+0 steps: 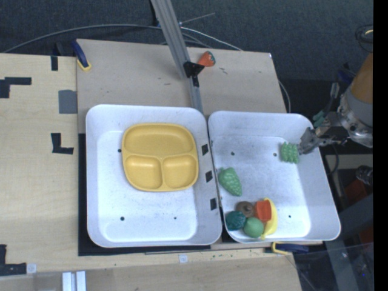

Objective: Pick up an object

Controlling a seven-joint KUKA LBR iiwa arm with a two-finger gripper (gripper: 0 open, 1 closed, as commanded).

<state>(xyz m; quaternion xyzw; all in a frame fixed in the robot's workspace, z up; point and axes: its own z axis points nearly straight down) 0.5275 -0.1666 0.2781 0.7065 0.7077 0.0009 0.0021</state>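
Two white bins sit side by side on the surface (36, 162). The left bin (103, 211) holds a yellow divided tray (160, 156), lying flat near its upper half. The right bin (315, 205) carries the loose things worth picking.

The arm (361, 108) comes in from the right, and its pincer (307, 141) hangs over the right bin's far edge, right beside a bumpy light-green toy (290, 153). The two look to be touching or nearly so, but whether the pincer is spread or closed cannot be told from this angle, and nothing is seen held in it. The closeness suggests the toy is the likely target; it lies near the bin wall, which could crowd a grasp from that side.

Further in, a darker green leafy piece (230, 181) lies alone near the divider between the bins. At the lower left corner of the right bin a cluster is packed tight: a brown ring (245, 208), a red piece (263, 210), a yellow banana-like curve (272, 219), and two green balls (245, 224). These touch one another and would be awkward to separate.

A grey pole (173, 32) crosses the top of the surface, with a small orange object (207, 58) beside its clamp.
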